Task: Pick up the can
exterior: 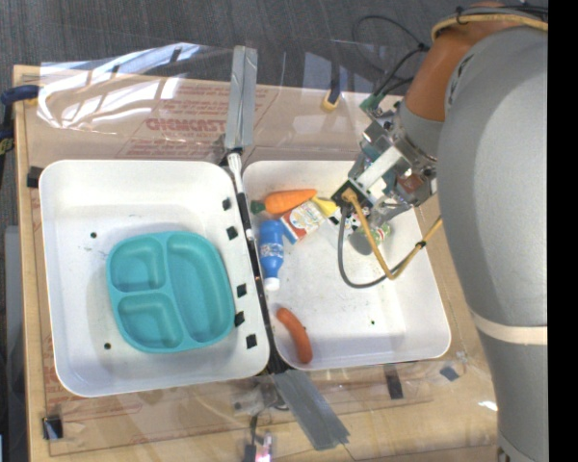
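Left bin: the shallow white plastic bin [72,287] holds one teal plastic plate with three compartments [169,292], lying flat near its middle.
Right bin: the second shallow white plastic bin [409,306] holds all the loose things.
Far left corner: an orange toy carrot [291,200] lies along the far wall, with a red-and-white squeeze bottle with a yellow tip [306,219] just beside it.
Left wall: a blue plastic bottle with a white cap [271,246] lies lengthwise.
Near left corner: an orange-red sausage [296,333].
Can: a small grey cylinder [360,243], largely hidden, sits in the far half of the right bin, directly beneath the gripper.
Gripper: the two-finger gripper [370,216] is low over the can; I cannot tell whether it is apart, together or clamped.
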Robot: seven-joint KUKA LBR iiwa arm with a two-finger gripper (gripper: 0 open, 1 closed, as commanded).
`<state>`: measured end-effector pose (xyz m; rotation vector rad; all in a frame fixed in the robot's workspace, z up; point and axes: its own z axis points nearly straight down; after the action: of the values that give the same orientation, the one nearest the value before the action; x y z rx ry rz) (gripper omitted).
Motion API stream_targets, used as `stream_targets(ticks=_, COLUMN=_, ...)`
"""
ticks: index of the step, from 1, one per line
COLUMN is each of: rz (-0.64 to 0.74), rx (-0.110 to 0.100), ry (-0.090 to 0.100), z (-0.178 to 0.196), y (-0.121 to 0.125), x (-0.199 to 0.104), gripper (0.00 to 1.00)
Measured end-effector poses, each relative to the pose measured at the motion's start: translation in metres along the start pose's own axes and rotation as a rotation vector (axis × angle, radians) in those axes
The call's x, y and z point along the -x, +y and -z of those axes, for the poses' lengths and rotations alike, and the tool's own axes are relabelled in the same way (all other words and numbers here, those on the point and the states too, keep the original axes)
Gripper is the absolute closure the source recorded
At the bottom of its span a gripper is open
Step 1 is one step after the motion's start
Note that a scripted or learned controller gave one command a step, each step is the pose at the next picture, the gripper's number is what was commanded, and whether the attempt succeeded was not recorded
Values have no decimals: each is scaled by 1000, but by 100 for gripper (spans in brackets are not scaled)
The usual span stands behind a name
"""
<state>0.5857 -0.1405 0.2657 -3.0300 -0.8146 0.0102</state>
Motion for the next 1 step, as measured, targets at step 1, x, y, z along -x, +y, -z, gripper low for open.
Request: stream_targets(ticks=1, rz=10, rx=-6, ry=-4, z=8, y=-2, x=-1, gripper=100)
